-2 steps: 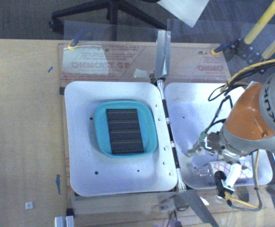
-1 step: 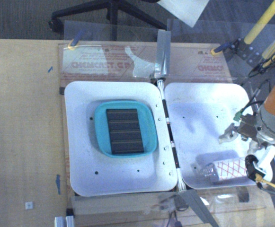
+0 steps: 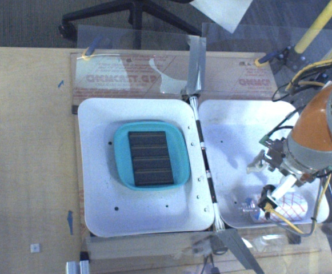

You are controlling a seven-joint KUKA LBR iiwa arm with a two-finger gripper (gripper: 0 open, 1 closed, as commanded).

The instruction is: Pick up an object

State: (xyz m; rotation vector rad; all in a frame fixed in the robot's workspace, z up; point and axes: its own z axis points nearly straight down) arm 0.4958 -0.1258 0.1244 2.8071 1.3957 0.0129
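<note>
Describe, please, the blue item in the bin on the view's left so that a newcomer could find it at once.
Find the two white bins side by side and take the bin on the view's left. Near its middle lies a teal dish with rounded corners, holding a dark ribbed slab. Its teal colour sets it apart; the red-checked item lies in the other bin.

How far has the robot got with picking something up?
Done: the arm is over the right bin, its gripper low near a red-checked white item and a clear shiny thing in the near corner. In hand: lining up there; I can't tell whether it grips anything. Left: grasping and lifting; both things lie on the bin floor. The blue tray in the left bin sits untouched.
</note>
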